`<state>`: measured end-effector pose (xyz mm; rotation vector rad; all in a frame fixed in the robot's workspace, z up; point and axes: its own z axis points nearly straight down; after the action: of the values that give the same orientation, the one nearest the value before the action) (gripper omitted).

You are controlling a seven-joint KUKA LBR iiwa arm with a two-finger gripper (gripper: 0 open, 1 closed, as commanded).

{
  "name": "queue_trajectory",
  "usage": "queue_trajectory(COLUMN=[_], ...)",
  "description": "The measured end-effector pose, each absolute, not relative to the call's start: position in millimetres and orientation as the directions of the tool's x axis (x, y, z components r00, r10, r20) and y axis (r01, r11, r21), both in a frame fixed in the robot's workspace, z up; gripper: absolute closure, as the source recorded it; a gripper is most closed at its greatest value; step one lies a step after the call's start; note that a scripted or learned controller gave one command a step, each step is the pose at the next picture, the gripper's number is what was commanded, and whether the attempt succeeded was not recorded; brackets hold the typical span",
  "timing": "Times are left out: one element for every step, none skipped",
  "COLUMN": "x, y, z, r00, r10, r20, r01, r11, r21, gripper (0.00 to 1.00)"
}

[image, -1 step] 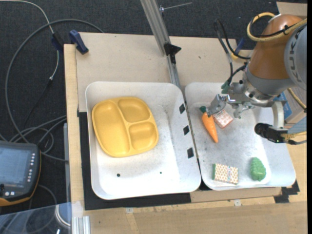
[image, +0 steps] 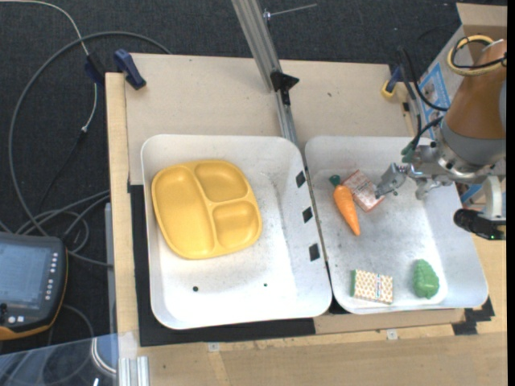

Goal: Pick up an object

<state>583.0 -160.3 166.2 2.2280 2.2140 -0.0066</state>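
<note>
The right bin (image: 451, 240) holds an orange toy carrot (image: 347, 207) with a green top. A small pink-and-white packet (image: 364, 191) lies just right of it. A patterned tan block (image: 372, 286) rests near the front rim, and a green leafy toy (image: 426, 279) lies to its right. My gripper (image: 392, 182) hangs over the bin's upper middle, its fingers pointing left, close to the packet's right edge. Nothing shows between the fingers.
The left bin (image: 161, 296) carries a yellow divided plate (image: 207, 207). A metal rail (image: 257, 30) runs down to the gap between the bins. Blue clamps sit at the bench's back corners. A tablet lies off the bench at the left.
</note>
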Motion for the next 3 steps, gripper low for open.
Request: queue_trajectory(x=[648.1, 670.9, 645.5], y=[-81.4, -136.7, -176.2], z=[96.7, 93.7, 93.4], r00=[-0.007, 0.003, 0.004], r10=[1.000, 1.000, 1.000], r20=[-0.007, -0.003, -0.001], r01=[1.000, 1.000, 1.000], r11=[0.007, -0.003, -0.004], r21=[0.012, 0.004, -0.003], gripper=[0.00, 0.00, 0.00])
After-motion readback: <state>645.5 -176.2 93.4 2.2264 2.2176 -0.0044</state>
